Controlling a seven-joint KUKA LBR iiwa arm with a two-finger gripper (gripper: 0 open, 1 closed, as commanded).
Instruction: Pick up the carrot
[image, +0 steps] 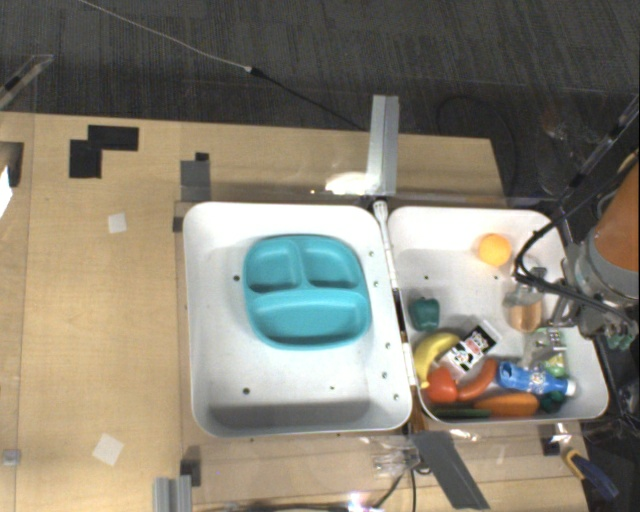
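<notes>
Carrot (508, 404) lies at the lower edge of the right bin (440, 232), in the lower right of the frame, its long axis running roughly left to right along the bin's near wall. It is crowded: a red item (470, 384) touches it on the upper left, a blue bottle-like toy (528, 379) lies just above it, and a dark green piece (462, 411) sits at its left end. A banana (432, 349) and a small black-and-white carton (472, 349) lie further left. The gripper (545, 340) hangs just above and slightly right of the carrot, over the blue toy; whether it is released or clenched cannot be told, and nothing is seen grasped. Judged from this, the coming move is a short shift toward the lower edge of the frame, with the closing direction set across the carrot's short axis; the near wall leaves little room on that side. Further up, a teal item (426, 312) and an orange ball (493, 249) lie well apart. The left bin (215, 300) holds a teal divided plate (304, 290). The tabletop (90, 330) lies beyond.
</notes>
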